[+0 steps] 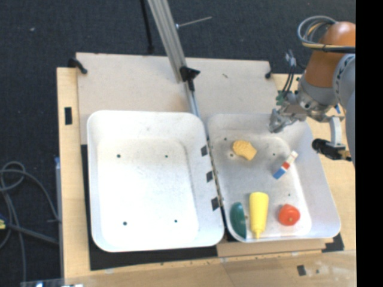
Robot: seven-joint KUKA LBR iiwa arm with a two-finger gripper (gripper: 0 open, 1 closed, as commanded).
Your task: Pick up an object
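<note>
- The left bin (pixel 102 160) sits on the wooden bench (pixel 69 178), its white floor marked by a few dark dots.
- A slanted metal rail (pixel 170 40) runs from the far edge of the view down toward the seam between the two bins.
- The right bin (pixel 320 184) lies just beside the left one and holds all the loose objects.
- A dark green object (pixel 239 219) lies against the near-left wall of the right bin.
- A yellow bottle-shaped object (pixel 258 213) lies just right of the green one, its narrow end pointing to the near wall.
- A tan crumpled piece (pixel 244 150) rests in the far-left part of the right bin, well apart from the others.
- A small white-and-blue object with a red tip (pixel 285 165) lies tilted near the bin's middle.
- A red round object (pixel 289 215) sits in the near-right part, near the yellow one.
- The arm enters from the right, its orange band (pixel 328 52) high over the bench's far-right corner, and the wrist slopes down and leftward.
- The gripper (pixel 277 123) points down over the far edge of the right bin, apart from every object; nothing shows between its fingers, and whether they are spread or closed I cannot tell.
</note>
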